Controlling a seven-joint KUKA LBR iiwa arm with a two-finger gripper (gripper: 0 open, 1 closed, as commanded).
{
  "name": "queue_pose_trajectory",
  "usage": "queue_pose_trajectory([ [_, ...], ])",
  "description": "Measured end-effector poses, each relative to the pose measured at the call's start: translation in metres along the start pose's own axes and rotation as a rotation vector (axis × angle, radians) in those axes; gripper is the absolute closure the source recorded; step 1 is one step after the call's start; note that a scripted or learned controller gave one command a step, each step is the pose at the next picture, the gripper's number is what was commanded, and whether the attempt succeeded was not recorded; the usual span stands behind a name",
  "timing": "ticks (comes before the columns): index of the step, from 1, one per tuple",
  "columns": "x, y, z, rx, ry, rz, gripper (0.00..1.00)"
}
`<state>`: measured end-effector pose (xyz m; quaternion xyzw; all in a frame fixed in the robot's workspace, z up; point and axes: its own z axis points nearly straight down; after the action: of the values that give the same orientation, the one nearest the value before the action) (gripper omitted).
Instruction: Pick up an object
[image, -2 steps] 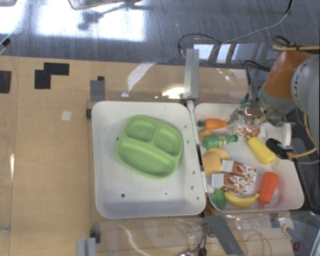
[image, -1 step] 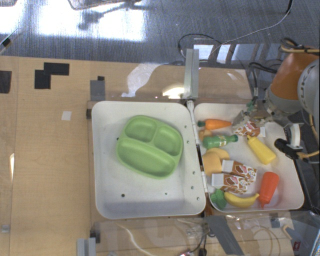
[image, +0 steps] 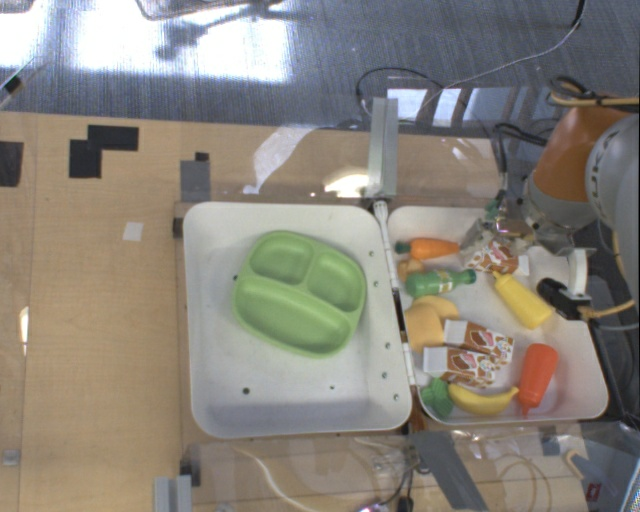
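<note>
Snack packet (image: 494, 258) lies just under the claw (image: 503, 226); claw's state cannot be told.

A green sectioned plate (image: 299, 292) lies in the left white bin (image: 215, 400) on the wooden bench (image: 90, 330).

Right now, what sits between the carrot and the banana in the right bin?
In the camera view, between the carrot and the banana: a green bottle, a yellowish toy food piece, then a printed snack packet, all lying in the right bin.
</note>
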<state>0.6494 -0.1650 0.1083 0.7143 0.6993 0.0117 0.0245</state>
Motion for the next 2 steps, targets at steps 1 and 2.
queue_pose_trajectory([
  [1,-0.0119,0.0089,0.0015,0.012,0.01,-0.04,0.0],
  [2,-0.0119,0.009,0.0015,0.011,0.01,-0.04,0.0],
])
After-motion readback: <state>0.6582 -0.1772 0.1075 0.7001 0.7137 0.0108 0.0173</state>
